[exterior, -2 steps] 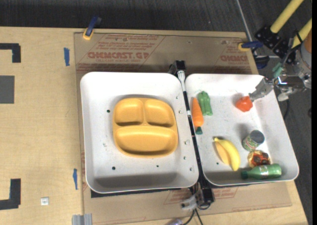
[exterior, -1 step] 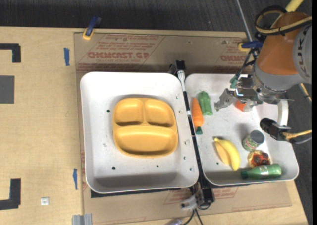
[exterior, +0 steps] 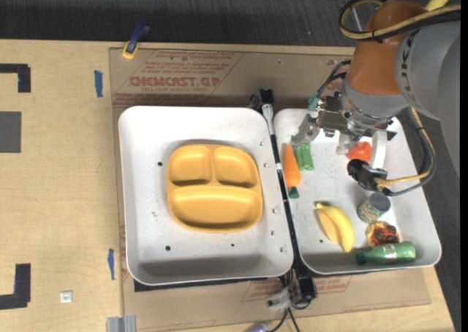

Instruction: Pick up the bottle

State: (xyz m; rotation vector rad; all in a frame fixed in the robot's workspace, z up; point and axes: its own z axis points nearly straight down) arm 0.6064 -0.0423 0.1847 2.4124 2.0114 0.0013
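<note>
The green bottle [exterior: 386,253] lies on its side at the near edge of the right bin [exterior: 428,224], just beside a small reddish packet [exterior: 382,234] and a banana [exterior: 336,225]. The jaws [exterior: 340,135] hang well apart from it over the far end of that bin — spread open, clamped on nothing. A carrot [exterior: 291,168] lies by the bin's left wall. The left bin [exterior: 139,177] holds a yellow divided tray [exterior: 214,186].

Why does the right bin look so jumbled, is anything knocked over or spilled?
Nothing looks spilled or broken. The green bottle lies on its side against the near wall of the right bin, beside the banana, and the carrot rests along the bins' divide. The yellow divided tray sits squarely in the left bin.
</note>
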